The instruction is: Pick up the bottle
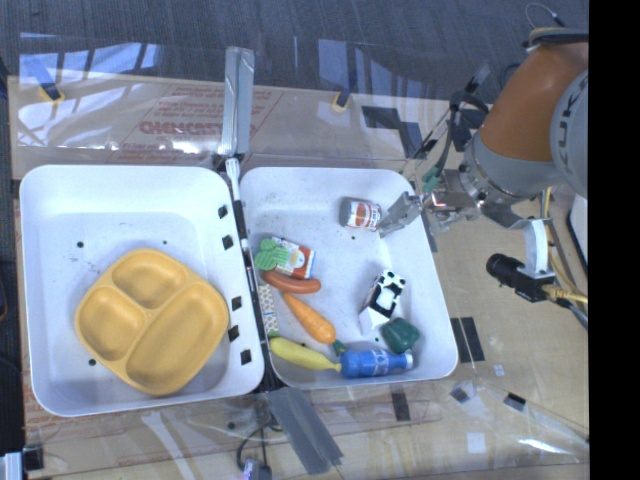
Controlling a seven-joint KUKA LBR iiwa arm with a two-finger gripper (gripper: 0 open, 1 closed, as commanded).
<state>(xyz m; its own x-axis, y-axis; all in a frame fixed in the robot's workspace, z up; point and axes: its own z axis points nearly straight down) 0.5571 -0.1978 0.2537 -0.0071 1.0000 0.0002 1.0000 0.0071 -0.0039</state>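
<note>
White plastic bins are sitting side by side on a pale wooden tabletop, which is lying under clear sheeting held down by strips of tape; beyond its far edge, dark grey ribbed flooring is running across the top of the view.

Left bin: holding a yellow divided plate with three compartments, lying flat toward the near side.

Right bin: holding the mixed items.
- Small can, lying on its side near the far right corner.
- Green and orange carton, lying flat by the left wall.
- Sausage, lying just in front of the carton.
- Carrot, lying at a slant near the middle.
- Banana, lying along the near wall.
- Bottle, blue with a label, lying on its side against the near wall, its one end next to the banana's tip.
- Dark green lump, touching the bottle's far side near the right corner.
- Black and white box, lying tilted just behind the green lump.

Arm: grey with an orange band, reaching in from the right above the tabletop.

Gripper: hanging over the right bin's far right rim, just beside the can and well apart from the bottle. Whether the fingers are parted or closed cannot be told; nothing is showing between them.

Grey metal bar: standing over the seam between the two bins at the far side.
</note>
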